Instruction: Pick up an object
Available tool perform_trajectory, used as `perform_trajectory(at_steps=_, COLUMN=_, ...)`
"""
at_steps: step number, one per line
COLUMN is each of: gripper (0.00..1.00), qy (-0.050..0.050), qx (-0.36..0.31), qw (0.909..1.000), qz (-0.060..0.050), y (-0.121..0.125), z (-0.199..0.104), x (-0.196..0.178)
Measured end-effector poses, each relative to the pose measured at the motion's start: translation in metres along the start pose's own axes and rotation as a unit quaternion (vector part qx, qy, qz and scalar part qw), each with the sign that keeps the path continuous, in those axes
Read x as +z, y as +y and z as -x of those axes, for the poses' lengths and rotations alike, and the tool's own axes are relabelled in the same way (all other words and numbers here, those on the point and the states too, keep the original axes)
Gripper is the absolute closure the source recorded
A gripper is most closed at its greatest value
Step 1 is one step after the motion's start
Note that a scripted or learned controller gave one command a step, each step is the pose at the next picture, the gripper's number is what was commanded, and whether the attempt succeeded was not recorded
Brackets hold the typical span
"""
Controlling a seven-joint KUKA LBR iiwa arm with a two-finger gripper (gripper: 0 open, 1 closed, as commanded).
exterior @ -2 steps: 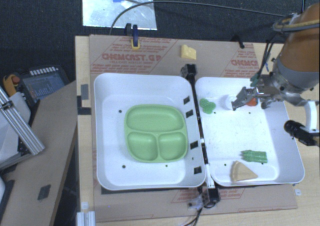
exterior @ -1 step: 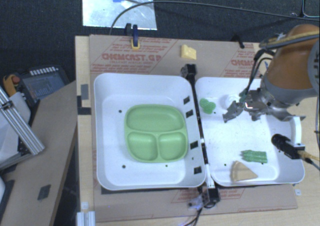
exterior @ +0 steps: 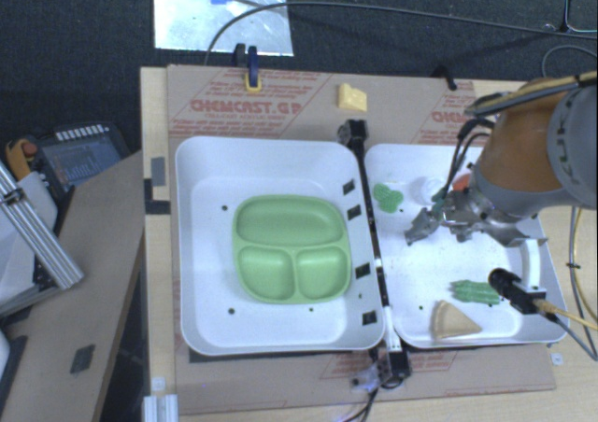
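Bench [exterior: 308,98]: we see 2 white bins side by side on it, touching along a black seam.
Left bin [exterior: 201,187]: it carries 1 green tray [exterior: 290,247] with 3 compartments, lying near the middle, toward the right wall.
Right bin [exterior: 411,285]: we count 4 small things in it.
Green piece [exterior: 387,196]: near the far left corner of the right bin.
White piece [exterior: 432,189]: just beside the green piece, by the far wall; too small for us to name.
Dark green toy [exterior: 475,292]: toward the near right corner of the right bin.
Tan wedge [exterior: 453,319]: by the near wall, just beside the dark green toy.
Arm [exterior: 528,154]: it enters from the right, over the far right part of the right bin.
Gripper [exterior: 425,226]: we see it low over the middle of the right bin, pointing left; we cannot tell how its tips stand, and we see nothing between them.
Yellow block [exterior: 351,97]: on the bench past the far walls of the bins.
Blue clamp [exterior: 250,60]: at the bench's far edge.
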State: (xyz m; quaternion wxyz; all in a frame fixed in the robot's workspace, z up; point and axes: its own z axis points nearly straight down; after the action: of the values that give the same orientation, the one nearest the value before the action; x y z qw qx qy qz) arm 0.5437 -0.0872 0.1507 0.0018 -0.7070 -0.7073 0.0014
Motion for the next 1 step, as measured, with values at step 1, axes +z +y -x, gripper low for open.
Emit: perform_trajectory(at_steps=1, gripper=0.00, qy=0.000, qx=0.000, qw=1.0000, qz=0.001, y=0.0089, z=-0.0040, x=0.0563)
